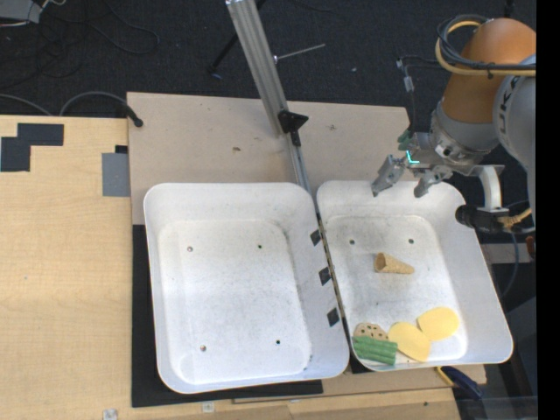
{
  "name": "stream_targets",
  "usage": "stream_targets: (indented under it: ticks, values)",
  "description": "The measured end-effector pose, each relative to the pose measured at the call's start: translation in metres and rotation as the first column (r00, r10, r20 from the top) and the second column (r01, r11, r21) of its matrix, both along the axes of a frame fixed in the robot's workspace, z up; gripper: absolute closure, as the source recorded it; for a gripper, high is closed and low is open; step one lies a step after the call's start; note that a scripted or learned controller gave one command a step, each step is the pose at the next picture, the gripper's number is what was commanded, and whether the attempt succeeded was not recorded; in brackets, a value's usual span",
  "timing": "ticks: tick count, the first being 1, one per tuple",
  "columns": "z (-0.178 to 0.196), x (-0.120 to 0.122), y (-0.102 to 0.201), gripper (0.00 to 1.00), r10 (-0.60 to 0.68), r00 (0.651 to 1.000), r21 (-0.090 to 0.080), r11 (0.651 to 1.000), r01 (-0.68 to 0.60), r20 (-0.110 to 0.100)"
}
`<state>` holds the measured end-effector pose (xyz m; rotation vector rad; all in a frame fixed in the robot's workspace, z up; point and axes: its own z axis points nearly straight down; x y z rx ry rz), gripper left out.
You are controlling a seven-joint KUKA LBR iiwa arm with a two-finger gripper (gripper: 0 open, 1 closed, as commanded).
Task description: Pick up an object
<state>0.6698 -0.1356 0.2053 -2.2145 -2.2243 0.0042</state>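
My gripper (404,182) hangs above the far rim of the right bin (455,201), open, with nothing between its spread fingers. Well below it in that bin lies a small tan wedge (392,264) near the middle. At the bin's near edge sit two yellow round pieces (424,332), a green ridged piece (376,350) and a brown spotted cookie-like piece (371,331).
The left bin (166,234) sits beside the right one, joined by black clips (324,275). A slanted aluminium bar (262,68) rises behind the bins. The grey arm with its orange band (490,51) stands at the far right.
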Motion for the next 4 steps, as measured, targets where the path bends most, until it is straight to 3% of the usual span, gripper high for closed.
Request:
stream_targets:
  ticks: [2, 3, 4]
  values:
    - [-0.114, -0.011, 0.007, 0.00, -0.003, 1.000, 0.001, 1.000, 0.003, -0.005]
    - [-0.100, -0.009, 0.006, 1.00, -0.003, 1.000, 0.000, 1.000, 0.003, 0.001]
    - [-0.036, -0.007, 0.008, 1.00, -0.003, 1.000, -0.001, 1.000, 0.003, 0.009]
